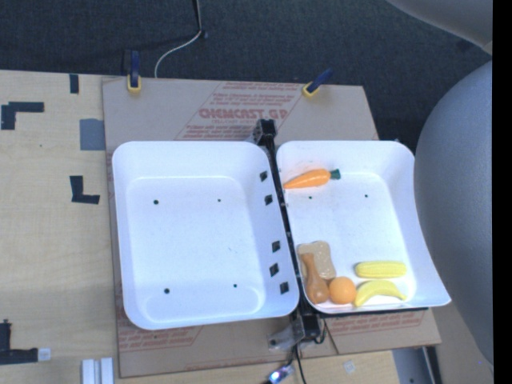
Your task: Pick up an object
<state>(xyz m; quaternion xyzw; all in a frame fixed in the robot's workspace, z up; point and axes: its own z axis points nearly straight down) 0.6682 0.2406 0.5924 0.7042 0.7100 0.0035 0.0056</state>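
I cannot tell from here whether the claw is released or clenched. What I see of the robot is the grey arm, a broad blurred mass along the right side, above the bench and well apart from the toys.

Nearest the arm is the right bin, and everything I could pick up lies in it. At its near right corner a yellow banana lies just beside a yellow oblong piece, possibly corn. To their left, an orange ball touches a brown sausage-shaped toy, which lies against a tan bread-like slab. Alone at the far end, near the divider, lies a carrot with a green tip.

Beyond the divider is the left bin, and both bins rest on a cardboard sheet clamped to the bench.

The step in hand, I judge, is choosing a target and descending. I would take the carrot: it lies by itself, so the claw can straddle its narrow body across its length without nudging neighbours. The crowded near corner risks a glancing, failed grab.

Count: two bins, one carrot, one banana, one yellow oblong, one ball, one brown toy, one tan slab, six toys in all.
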